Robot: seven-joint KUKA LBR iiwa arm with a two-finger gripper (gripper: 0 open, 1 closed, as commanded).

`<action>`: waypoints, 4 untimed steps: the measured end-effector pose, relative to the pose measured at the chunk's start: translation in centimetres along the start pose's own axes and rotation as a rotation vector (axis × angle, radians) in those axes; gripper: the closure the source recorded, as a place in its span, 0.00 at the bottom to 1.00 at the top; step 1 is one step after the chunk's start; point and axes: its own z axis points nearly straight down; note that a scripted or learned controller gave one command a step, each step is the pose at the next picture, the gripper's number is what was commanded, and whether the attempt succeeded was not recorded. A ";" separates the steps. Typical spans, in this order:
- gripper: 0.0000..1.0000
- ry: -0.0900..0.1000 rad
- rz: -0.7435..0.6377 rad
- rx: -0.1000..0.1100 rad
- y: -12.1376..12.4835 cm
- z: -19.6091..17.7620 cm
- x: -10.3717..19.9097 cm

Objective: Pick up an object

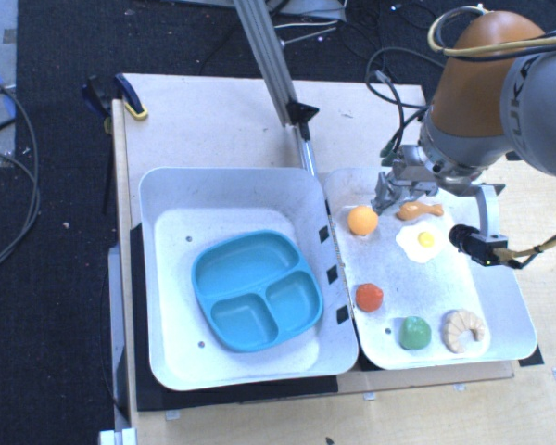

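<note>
While the tool (pixel 385 196) hovers at the right bin's (pixel 510 313) far edge just beside the orange ball (pixel 361 221), its grip unreadable, you're in the approach, needing a descent next.

Blue divided tray (pixel 257 288) in left bin (pixel 167 202), grey metal pole (pixel 269 49), black cables (pixel 5 156)

tray (pixel 257 289) in left bin (pixel 157 248) | egg (pixel 421 243), ball (pixel 362 221) in right bin (pixel 510 323)
</note>
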 end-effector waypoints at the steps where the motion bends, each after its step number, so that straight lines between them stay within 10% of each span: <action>1: 1.00 0.000 0.000 0.002 -1.7 0.7 4.6; 3: 1.00 0.000 -0.001 -0.002 -3.1 0.5 15.3; 4: 0.00 -0.002 0.005 -0.001 -3.1 0.5 14.9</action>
